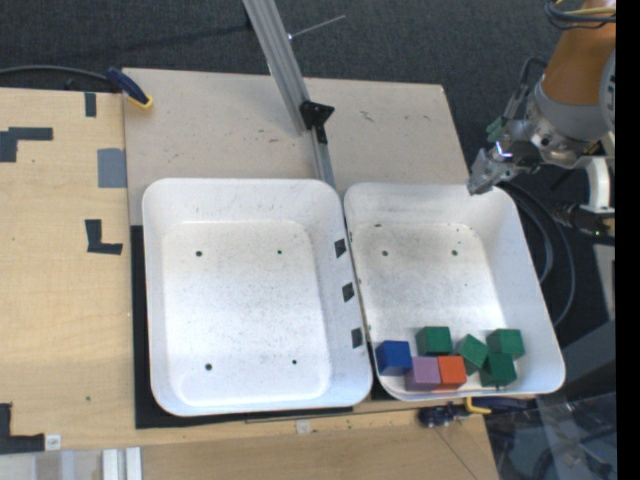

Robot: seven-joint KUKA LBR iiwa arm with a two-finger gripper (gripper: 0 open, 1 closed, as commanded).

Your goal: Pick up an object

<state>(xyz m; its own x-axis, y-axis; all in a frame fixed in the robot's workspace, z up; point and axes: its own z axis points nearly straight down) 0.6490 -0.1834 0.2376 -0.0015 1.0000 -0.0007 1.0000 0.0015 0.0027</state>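
Several small blocks lie clustered at the near edge of the right bin [400, 218]: a blue block [393, 356], a purple block [426, 371], an orange block [452, 370] and green blocks [434, 340] [505, 344] [498, 370]. My gripper [484, 177] hangs over the right bin's far right corner, well away from the blocks. Nothing shows between its fingers.
The left bin [240, 298] sits beside the right one. A grey metal pole [283, 58] slants down from the top to the gap between the bins. Black cables [548, 248] run along the right bin's outer side.
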